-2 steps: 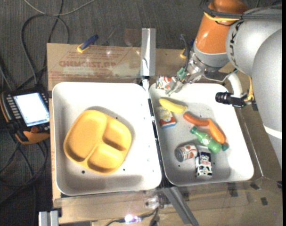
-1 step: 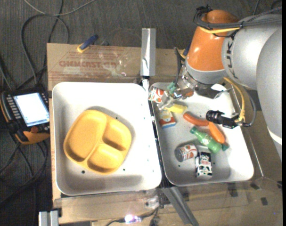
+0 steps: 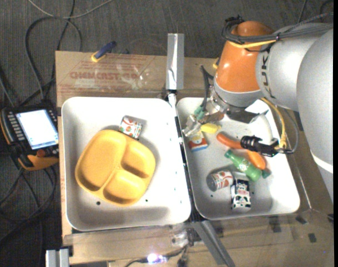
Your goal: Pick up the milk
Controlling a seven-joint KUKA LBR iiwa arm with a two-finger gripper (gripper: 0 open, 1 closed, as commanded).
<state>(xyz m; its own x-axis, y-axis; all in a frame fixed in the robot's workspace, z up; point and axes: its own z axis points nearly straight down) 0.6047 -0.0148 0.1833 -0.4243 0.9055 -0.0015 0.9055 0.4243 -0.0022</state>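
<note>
Landmark: the divider rim point(image 3: 182, 149) where the two white bins meet.

Near row. Right of the divider rim, in the right bin point(image 3: 288, 196), the milk point(image 3: 241, 195), a small black-and-white cow-patterned carton, lies close to that bin's near edge, just beside a red-and-white can point(image 3: 221, 179) lying on its side. Bare white floor remains between these two and the divider rim, and a narrower strip to the bin's right wall.

Middle row. Left of the divider rim, a yellow sectioned tray point(image 3: 116, 166) fills the centre of the left bin point(image 3: 74, 204), with bare floor all round it. Right of the rim lie a green bottle point(image 3: 245, 165) and an orange carrot point(image 3: 241, 147), crossing each other.

Far row. A small printed carton point(image 3: 131, 127) touches the tray's far edge. Just right of the divider rim sits a small red-and-white box point(image 3: 198, 143), with a yellow item point(image 3: 211, 129) beyond it. The claw point(image 3: 195, 122) hangs over this far-left corner of the right bin, well apart from the milk; whether it is released or clenched cannot be told. Beyond both bins, cardboard point(image 3: 110, 77) covers the counter.
</note>
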